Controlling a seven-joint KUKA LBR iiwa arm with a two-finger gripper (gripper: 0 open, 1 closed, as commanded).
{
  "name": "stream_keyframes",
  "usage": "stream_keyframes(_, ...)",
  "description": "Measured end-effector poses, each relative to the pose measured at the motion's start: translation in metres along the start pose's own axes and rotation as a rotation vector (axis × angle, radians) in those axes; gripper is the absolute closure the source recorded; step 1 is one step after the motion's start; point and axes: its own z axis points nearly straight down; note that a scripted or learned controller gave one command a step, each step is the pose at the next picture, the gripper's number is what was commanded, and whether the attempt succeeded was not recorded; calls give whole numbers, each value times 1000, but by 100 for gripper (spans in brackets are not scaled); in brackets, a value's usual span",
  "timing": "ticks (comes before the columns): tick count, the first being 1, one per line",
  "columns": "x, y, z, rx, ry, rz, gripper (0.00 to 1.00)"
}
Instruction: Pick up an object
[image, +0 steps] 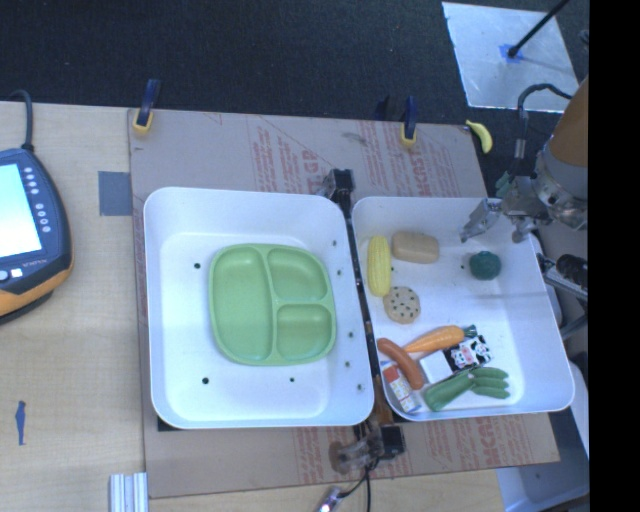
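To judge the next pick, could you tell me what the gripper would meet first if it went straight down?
Probably the dark green round object, just below the gripper in the right bin; depth is unclear from this slant.

Left bin: you see a green divided tray lying flat at its centre.
Right bin: you see corn, a tan bread piece, a cookie, a dark green ball, a carrot, a sausage and green pea pods.
Tool: it hovers at the upper right of the frame, fingers spread, just above the ball.
Tabletop: a handheld pendant lies at your far left.
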Motion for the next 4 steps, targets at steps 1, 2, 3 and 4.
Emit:
stream_keyframes(1,1,-41,6,4,1,-2,0)
stream_keyframes(2,97,13,32,2,2,-3,0)
stream_keyframes(3,179,-6,-33,1,2,-4,0)
stream_keyframes(4,117,-2,53,1,0,-1,0)
